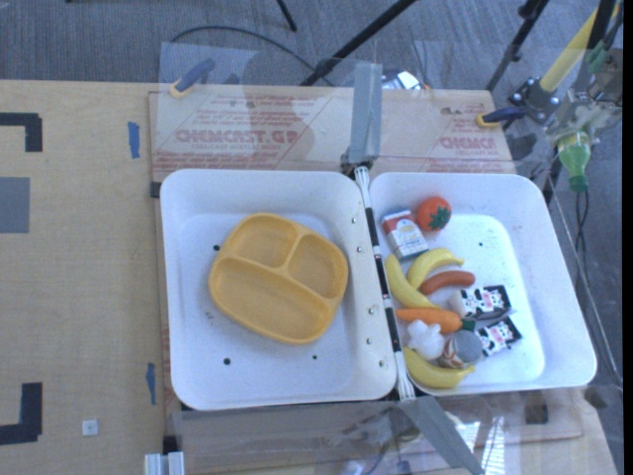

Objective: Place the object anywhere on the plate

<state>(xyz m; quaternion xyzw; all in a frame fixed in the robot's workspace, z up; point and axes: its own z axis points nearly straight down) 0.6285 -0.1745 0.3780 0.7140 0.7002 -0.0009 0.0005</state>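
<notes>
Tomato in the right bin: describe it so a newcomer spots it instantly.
Two white bins sit side by side; take the right bin, crowded with toy food. At the far end of that pile, beside a small red-and-white carton, lies the tomato. It is the only round red-orange item with a green top; its neighbours are long bananas, a sausage and a carrot.

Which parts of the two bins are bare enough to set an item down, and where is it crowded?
Free: all three compartments of the yellow plate, the left bin floor around it, and the right bin floor's right side. Crowded: the right bin's left side, where bananas, carrot and cartons pile together.
</notes>
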